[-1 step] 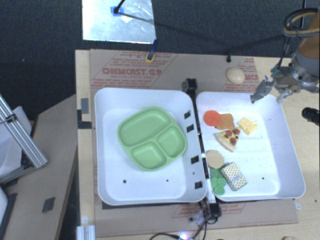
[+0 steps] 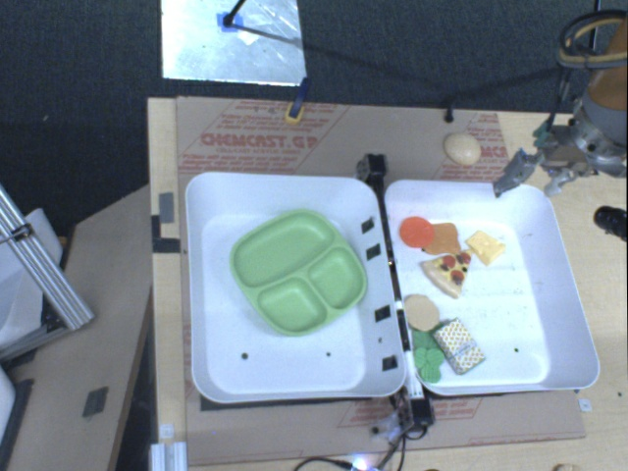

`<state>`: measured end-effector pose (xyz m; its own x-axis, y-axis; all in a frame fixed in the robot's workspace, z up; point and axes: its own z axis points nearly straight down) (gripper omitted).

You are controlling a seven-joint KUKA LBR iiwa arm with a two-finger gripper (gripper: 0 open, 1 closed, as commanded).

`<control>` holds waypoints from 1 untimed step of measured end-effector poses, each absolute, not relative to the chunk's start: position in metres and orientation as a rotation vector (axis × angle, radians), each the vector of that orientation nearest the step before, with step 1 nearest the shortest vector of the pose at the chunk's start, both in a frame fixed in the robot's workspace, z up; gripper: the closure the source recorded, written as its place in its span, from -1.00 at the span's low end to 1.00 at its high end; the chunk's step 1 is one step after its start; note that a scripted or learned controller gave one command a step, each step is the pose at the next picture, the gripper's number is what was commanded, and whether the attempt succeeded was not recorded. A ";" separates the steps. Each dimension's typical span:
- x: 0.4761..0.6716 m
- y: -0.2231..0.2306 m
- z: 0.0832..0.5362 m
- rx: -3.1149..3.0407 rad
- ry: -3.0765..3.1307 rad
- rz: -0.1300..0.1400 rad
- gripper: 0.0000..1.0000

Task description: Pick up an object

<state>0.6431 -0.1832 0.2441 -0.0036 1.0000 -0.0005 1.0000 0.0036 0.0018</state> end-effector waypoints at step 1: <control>0.644 -0.173 0.188 2.216 2.230 -0.001 -1.00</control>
